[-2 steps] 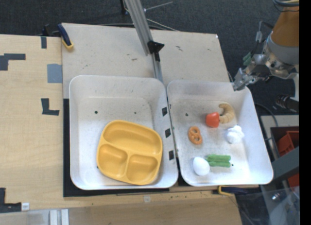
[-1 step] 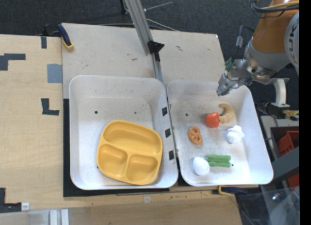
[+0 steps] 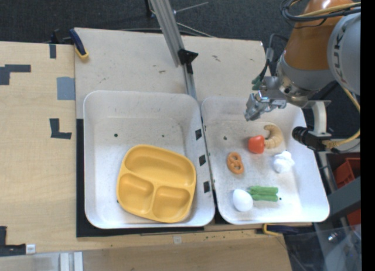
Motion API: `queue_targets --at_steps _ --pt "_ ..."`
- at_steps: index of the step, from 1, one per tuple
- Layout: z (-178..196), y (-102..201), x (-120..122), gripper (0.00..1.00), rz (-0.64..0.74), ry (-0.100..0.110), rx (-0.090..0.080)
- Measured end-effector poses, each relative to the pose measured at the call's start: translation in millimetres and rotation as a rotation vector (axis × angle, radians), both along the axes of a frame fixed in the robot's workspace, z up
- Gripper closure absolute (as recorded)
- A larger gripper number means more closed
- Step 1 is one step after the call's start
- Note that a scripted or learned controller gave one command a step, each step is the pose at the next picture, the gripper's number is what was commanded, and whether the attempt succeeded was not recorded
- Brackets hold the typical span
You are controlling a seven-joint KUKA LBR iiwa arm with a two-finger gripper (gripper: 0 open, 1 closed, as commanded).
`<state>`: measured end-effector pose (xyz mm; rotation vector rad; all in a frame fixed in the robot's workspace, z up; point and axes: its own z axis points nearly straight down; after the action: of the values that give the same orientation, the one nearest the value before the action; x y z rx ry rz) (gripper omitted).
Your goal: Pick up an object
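Bench [image 3: 35, 147]: pale wood surface with grey and dark tape marks at its left edge; a lighter board lies under both bins.
Clamp [image 3: 78, 43]: blue and yellow, near the board's far left corner.
Left bin [image 3: 102, 112]: shallow and white, on the left half of the board, its right wall touching the right bin.
Yellow tray [image 3: 156, 182]: three compartments, lying flat in the near right part of the left bin.
Metal rail [image 3: 167, 21]: slants down from the far edge and ends at the seam between the two bins.
Right bin [image 3: 220, 117]: shallow and white, carrying all the small objects.
Pretzel [image 3: 235, 163]: orange-brown, mid-bin, toward the left wall.
White egg [image 3: 242, 200]: near the bin's near edge, just left of the green bean pod.
Red tomato [image 3: 256, 144]: mid-bin, touching the left side of the croissant, below the tool and apart from it.
Green bean pod [image 3: 263, 193]: lying flat beside the egg.
Tool [image 3: 256, 110]: over the far part of the right bin, nothing between its fingers; whether they are spread or pressed together cannot be told.
Croissant [image 3: 273, 136]: tan, curved, nearest object to the tool, just nearer the near edge and slightly right of it.
White object [image 3: 283, 162]: small, irregular, toward the bin's right wall.
Arm [image 3: 319, 35]: grey with an orange band, entering over the far right corner.
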<state>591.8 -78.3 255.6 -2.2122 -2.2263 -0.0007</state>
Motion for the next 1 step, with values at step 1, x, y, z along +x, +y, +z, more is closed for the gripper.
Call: queue_targets --at_steps 1 --pt "-13.7 57.5 -19.3 1.00 0.000 0.003 -0.001"
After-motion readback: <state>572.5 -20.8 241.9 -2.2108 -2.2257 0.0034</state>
